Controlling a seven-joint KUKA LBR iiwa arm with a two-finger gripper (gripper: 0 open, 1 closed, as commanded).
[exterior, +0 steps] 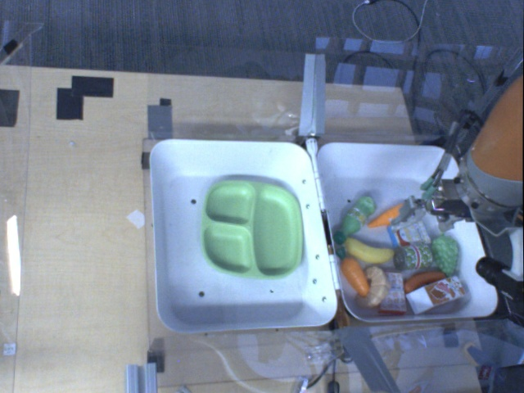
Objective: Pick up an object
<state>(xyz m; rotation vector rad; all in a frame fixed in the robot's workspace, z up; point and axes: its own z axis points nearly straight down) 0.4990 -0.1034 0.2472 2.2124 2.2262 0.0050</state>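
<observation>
Boxes at the near rim: a white-and-red carton (436,295) and a small red pack (394,293) are seen lying flat against the near wall of the right bin (368,166), probably where loose things have slid and stopped.
Near cluster: a beige lump (377,283), an orange carrot (354,276) and a red sausage-like piece (423,280) are packed side by side, touching or nearly so.
Middle row: a yellow banana (368,252), a dark can (415,257) and a green broccoli (446,254) are laid across the bin; a green bottle (357,216) and a second carrot (384,216) lie just beyond.
Gripper: the gripper (426,207) is held low over the heap, near the second carrot and a small white carton (408,234); whether it is apart or closed cannot be told, and nothing is seen clamped in it.
Task thing: no single object is singled out; the candidates are all lying in the right bin.
Judgement: crowding is judged the main risk, since neighbours may be nudged.
Left bin: a green divided tray (254,228) is set centrally in the left bin (172,219), presumably as a receiving place.
</observation>
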